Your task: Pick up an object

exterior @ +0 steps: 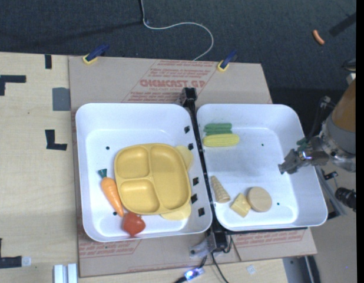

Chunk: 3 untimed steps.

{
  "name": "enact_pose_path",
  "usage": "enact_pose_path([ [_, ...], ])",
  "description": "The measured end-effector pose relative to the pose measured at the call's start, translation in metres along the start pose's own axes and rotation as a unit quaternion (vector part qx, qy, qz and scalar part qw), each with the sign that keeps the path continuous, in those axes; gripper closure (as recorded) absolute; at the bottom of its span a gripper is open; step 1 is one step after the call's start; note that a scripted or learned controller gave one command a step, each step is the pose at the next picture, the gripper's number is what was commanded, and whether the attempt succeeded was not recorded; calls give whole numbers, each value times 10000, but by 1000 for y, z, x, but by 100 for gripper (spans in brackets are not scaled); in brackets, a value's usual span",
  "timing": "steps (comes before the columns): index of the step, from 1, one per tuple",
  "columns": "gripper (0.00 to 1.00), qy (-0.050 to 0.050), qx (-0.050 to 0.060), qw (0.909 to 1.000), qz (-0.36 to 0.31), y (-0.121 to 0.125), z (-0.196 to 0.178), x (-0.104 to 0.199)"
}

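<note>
Camera view, lower right: round tan disc (260,198), likely rigid and light, suits an edge grip; gripper (293,161) finger state unclear.

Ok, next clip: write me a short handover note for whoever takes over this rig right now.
Gripper: over the right bin's right side, nothing visibly between its fingers.
Right bin: corn cob, green piece, cone, cheese wedge, round biscuit.
Left bin: yellow tray, carrot, tomato.
Done: nothing lifted.
Left: pick one object.
</note>
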<state>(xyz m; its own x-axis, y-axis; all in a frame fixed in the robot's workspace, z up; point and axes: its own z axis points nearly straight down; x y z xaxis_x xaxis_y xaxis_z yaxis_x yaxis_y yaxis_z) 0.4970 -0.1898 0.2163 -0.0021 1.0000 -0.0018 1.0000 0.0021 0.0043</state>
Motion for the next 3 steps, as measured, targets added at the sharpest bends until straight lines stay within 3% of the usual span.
enact_pose_path([
  [1,100,8,22,10000,4,0,-8,0],
  [3,100,17,25,10000,-26,17,-12,104],
])
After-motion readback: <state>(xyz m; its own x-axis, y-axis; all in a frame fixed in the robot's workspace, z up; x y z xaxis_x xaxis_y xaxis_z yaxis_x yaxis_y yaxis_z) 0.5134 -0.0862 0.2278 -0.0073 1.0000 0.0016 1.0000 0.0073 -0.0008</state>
